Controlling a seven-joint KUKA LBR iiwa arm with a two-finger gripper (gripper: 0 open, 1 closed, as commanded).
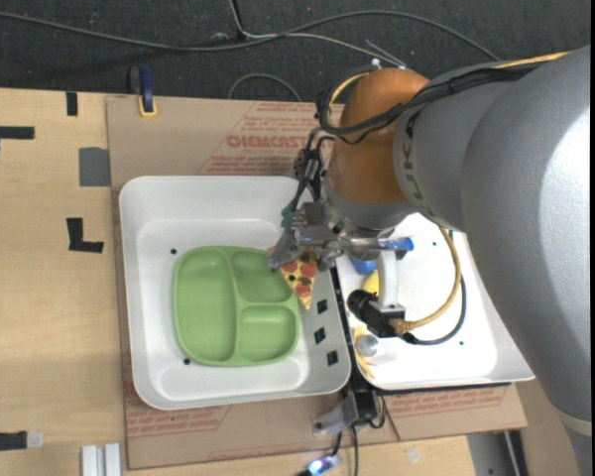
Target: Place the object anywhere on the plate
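A green divided plate (233,305) lies in the left white bin (149,216). My gripper (300,256) hangs at the plate's right edge, close to the wall between the two bins. A pizza-slice toy (300,278), orange-yellow with red spots, sits right under the fingers and points down over the plate's right rim. The fingers appear shut on its upper end. The grey arm with its orange band (377,137) hides much of the right bin.
The right white bin (446,355) holds a blue object (397,248), a yellow piece (370,284) and a small clear item (366,345), partly hidden by the arm. A black-and-yellow cable loops over it. Brown cardboard underlies both bins.
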